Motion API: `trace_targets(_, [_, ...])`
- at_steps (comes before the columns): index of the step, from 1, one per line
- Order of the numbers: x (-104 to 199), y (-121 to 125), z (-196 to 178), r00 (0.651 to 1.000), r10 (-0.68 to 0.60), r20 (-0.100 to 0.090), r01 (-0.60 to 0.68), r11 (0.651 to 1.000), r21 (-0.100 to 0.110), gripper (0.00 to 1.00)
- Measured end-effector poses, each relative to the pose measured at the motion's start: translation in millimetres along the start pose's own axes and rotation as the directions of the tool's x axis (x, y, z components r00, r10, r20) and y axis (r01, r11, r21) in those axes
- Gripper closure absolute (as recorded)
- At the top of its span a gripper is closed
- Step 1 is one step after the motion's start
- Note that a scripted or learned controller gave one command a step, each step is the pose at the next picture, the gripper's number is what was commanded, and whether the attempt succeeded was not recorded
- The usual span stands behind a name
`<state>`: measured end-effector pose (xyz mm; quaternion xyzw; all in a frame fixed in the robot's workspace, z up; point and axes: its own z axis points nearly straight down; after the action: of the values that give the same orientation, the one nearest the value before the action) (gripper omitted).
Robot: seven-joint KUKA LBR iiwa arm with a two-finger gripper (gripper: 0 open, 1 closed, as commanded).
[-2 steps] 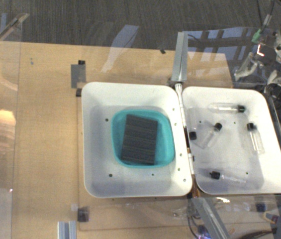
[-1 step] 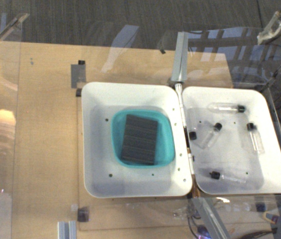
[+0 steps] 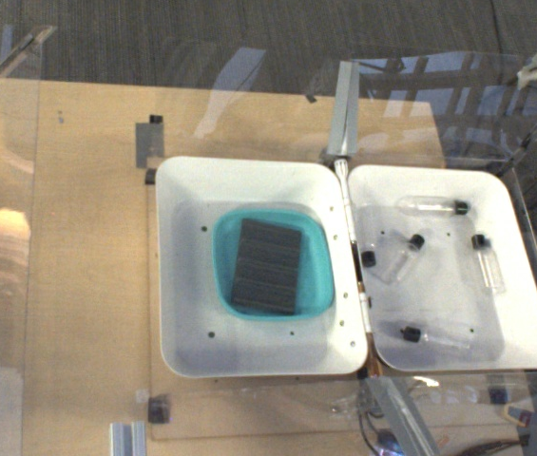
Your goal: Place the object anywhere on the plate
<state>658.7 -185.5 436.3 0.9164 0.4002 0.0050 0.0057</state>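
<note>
The worktop (image 3: 78, 283) is seen as pale wood-like board with a matt finish, overlaid by reflections from a clear glossy sheet. Both white bins, the left bin (image 3: 184, 340) and the right bin (image 3: 515, 331), appear as smooth plastic with a slight sheen. The teal plate (image 3: 317, 283) looks like smooth, softly glossy plastic. The dark block (image 3: 268, 266) on it is matt and ribbed. The clear tubes (image 3: 428, 204) are glossy and transparent, capped in black. A dull metal bar (image 3: 344, 112) is seen.
</note>
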Motion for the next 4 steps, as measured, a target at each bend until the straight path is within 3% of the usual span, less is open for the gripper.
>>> trace_targets(1, [-18.3, -8.0, 0.0, 0.992, 0.129, 0.001, -0.129, 0.992, 0.002, 0.0])
trace_targets(2, [-19.7, 2.7, -0.7, 0.975, 0.221, 0.0, -0.221, 0.975, 0.002, 0.0])
trace_targets(4, [-26.7, -0.8, 0.4, 0.887, 0.463, 0.002, -0.463, 0.887, 0.003, 0.0])
